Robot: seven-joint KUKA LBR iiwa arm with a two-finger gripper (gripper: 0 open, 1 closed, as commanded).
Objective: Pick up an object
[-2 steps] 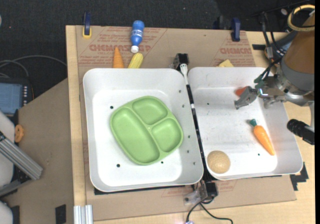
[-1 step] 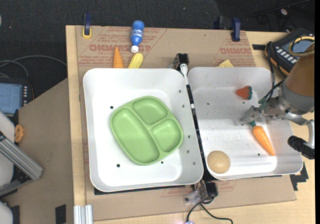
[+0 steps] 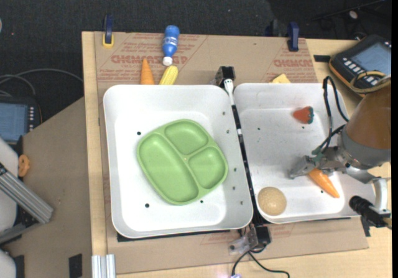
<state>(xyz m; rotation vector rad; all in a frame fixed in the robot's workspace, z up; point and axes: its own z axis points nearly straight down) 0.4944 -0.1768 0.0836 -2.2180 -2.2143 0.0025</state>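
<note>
Orange toy carrot [image 3: 326,183] lies in the right bin [image 3: 267,146], near its lower right corner, touching or just under the gripper [image 3: 306,167]. Cannot tell whether the gripper is closed on it. Arm sits low, presumably to attempt this grasp. Red strawberry [image 3: 303,115] and tan ball [image 3: 272,200] lie apart.
</note>
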